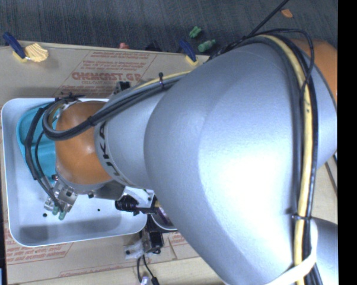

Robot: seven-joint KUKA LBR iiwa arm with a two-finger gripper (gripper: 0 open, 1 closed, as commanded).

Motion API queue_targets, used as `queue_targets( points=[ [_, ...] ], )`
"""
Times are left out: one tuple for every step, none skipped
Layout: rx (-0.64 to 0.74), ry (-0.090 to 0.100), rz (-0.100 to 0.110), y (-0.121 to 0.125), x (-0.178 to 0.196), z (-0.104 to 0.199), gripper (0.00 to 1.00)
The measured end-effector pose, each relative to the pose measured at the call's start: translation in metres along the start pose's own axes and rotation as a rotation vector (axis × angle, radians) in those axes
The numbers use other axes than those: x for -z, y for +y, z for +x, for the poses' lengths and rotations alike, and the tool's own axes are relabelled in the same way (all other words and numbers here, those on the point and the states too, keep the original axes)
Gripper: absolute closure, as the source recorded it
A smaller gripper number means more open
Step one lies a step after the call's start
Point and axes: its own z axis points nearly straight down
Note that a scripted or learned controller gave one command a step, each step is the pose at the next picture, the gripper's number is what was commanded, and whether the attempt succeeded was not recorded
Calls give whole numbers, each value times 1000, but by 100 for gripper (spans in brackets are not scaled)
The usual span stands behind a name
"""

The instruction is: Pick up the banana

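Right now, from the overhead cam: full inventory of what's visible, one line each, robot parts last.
white bin: one, white, left side of the bench, mostly covered by the arm
teal object: one, teal blue, in the bin's upper left, partly hidden behind the wrist; cannot tell what it is
cardboard sheet: one, tan with red print, under the bin
clamps: two, blue, on the cardboard's top edge
small green pieces: two, green, on the dark floor above the cardboard
banana: cannot pick one out from this angle
arm: one, grey with an orange band, reaching in from the right
cables: black and yellow, running along the arm
gripper: one, metal, low over the bin floor
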Motion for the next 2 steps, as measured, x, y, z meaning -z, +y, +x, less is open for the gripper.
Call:
queue_targets(
  points=[
    [3, 0, 1, 0, 10, 0, 100],
    [6, 1, 2, 1, 20, 0, 100]
  ],
)
